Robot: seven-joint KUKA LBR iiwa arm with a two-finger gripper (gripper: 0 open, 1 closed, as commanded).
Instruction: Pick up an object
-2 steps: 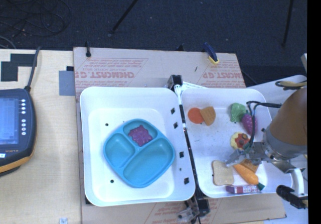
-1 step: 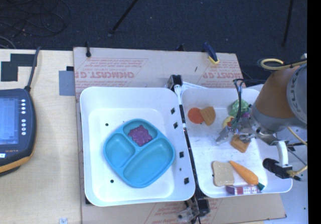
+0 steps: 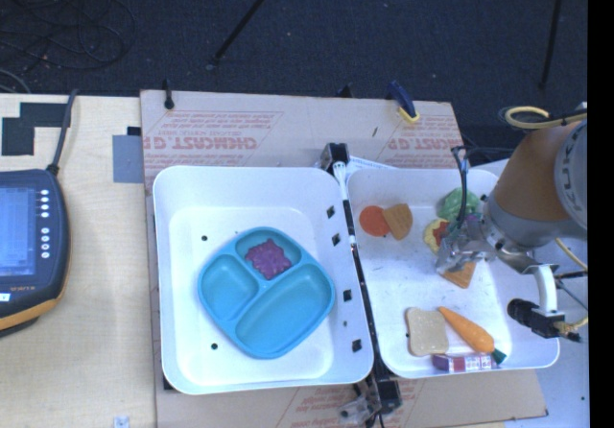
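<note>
My gripper [image 3: 455, 259] reaches down into the right bin [image 3: 384, 321] from the right, its tip over an orange wedge-shaped piece [image 3: 461, 273] near the bin's right side. A green leafy toy [image 3: 455, 203] and a yellow and red piece [image 3: 437, 230] lie just behind the gripper. Further left in the same bin sit a red round piece [image 3: 374, 221] and a tan piece [image 3: 398, 220]. Near the front lie a bread slice [image 3: 423, 330], a carrot [image 3: 467, 328] and a small red and white packet [image 3: 466, 361].
The left bin [image 3: 182, 215] holds a blue divided plate [image 3: 267, 293] with a purple toy [image 3: 269, 257] in its upper compartment. A tablet-like pendant [image 3: 27, 239] rests on the bench at far left. The arm's orange band [image 3: 528, 184] hangs over the right bin's edge.
</note>
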